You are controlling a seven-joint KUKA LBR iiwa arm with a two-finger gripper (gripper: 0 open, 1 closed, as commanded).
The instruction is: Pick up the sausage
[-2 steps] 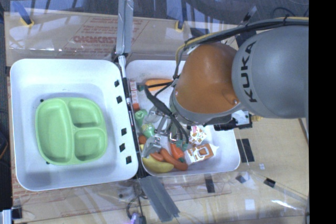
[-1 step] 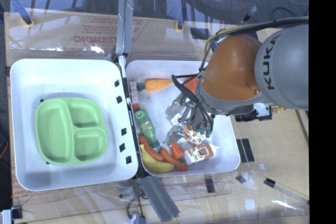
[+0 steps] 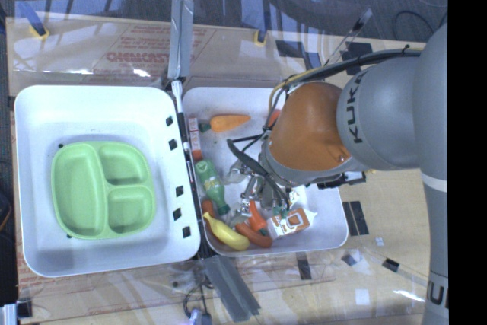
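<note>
- Camera view, looking down at a slant: two white bins side by side. The left bin [image 3: 38,240] has a green divided tray [image 3: 103,190] in it, three compartments, sitting a bit left of middle.
- The right bin [image 3: 335,228] is the busy one. The arm [image 3: 380,114] comes in from the right, and its big orange band [image 3: 308,125] hangs right over the middle of that bin.
- The gripper [image 3: 259,194] is down low in the bin's front half, in among the clutter. Honestly can't tell how it's set, too much metal and cable bunched together there.
- The sausage [image 3: 255,235], as far as I can make out, is the reddish-brown piece lying along the front wall of the right bin, just beside the banana [image 3: 227,234] and below the gripper. Can't tell if anything is touching it.
- Other stuff in that bin: a carrot [image 3: 230,122] near the back wall, well clear of the gripper, a green bottle [image 3: 211,183] toward the left wall, and a white packet with orange print [image 3: 293,221] just right of the sausage.
</note>
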